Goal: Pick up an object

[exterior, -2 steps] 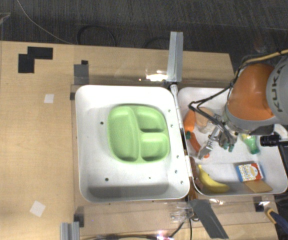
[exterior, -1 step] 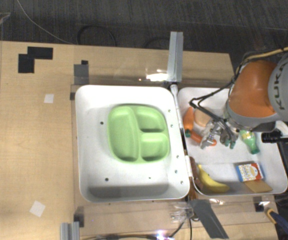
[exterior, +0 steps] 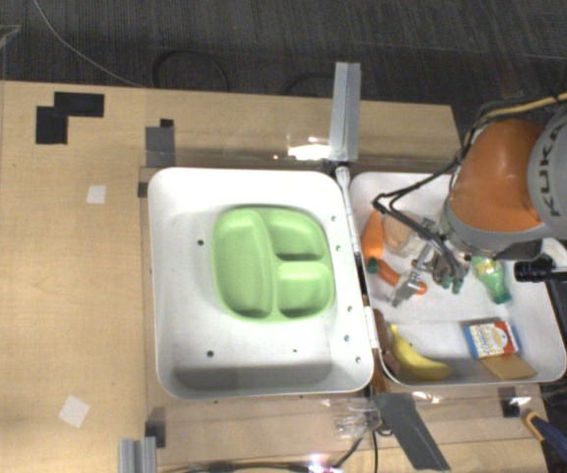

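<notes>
My gripper [exterior: 408,286] hangs low over the left half of the right bin [exterior: 551,328], reaching in from the right under the orange wrist band. Just to its left lies a small red-orange piece [exterior: 386,272], and a larger orange object [exterior: 372,236] lies behind that by the bin's left wall. A yellow banana [exterior: 417,359] lies at the bin's front left. A blue and white box [exterior: 489,340] and a brown block [exterior: 508,367] lie at the front right. A green bottle [exterior: 493,280] is partly hidden beside the wrist. I see nothing held.
The left bin [exterior: 177,264] holds a green divided plate [exterior: 271,261]. A ridge [exterior: 357,264] separates the two bins. A grey post [exterior: 345,106] stands behind the bins. Cables loop off the arm above the right bin.
</notes>
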Robot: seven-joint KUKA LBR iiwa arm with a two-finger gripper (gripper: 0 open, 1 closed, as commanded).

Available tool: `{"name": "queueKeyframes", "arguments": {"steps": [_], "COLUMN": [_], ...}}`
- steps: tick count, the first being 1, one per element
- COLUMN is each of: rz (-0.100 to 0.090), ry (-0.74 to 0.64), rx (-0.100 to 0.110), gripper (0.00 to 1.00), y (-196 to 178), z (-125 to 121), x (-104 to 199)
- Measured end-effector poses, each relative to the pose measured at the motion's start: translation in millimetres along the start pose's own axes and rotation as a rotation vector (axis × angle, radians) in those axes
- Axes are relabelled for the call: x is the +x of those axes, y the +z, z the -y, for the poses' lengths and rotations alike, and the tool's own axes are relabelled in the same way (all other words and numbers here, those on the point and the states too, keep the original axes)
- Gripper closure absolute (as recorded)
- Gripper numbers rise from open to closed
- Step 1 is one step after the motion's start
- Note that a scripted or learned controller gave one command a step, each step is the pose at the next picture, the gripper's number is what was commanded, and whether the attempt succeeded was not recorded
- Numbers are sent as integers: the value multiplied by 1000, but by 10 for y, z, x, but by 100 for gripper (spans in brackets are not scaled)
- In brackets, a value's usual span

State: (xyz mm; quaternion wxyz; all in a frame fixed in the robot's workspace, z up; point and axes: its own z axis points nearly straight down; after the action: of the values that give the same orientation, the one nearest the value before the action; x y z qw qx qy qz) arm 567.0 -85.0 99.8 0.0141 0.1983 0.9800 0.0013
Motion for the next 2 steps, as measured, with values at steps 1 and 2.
{"name": "queueKeyframes", "arguments": {"steps": [1,2], "rz": [-16,-7], "ry": [21,30], "rx": [4,2], "gripper": [0,0], "y": [110,105], "z": [-56,-26], "x": [-159,-57]}}
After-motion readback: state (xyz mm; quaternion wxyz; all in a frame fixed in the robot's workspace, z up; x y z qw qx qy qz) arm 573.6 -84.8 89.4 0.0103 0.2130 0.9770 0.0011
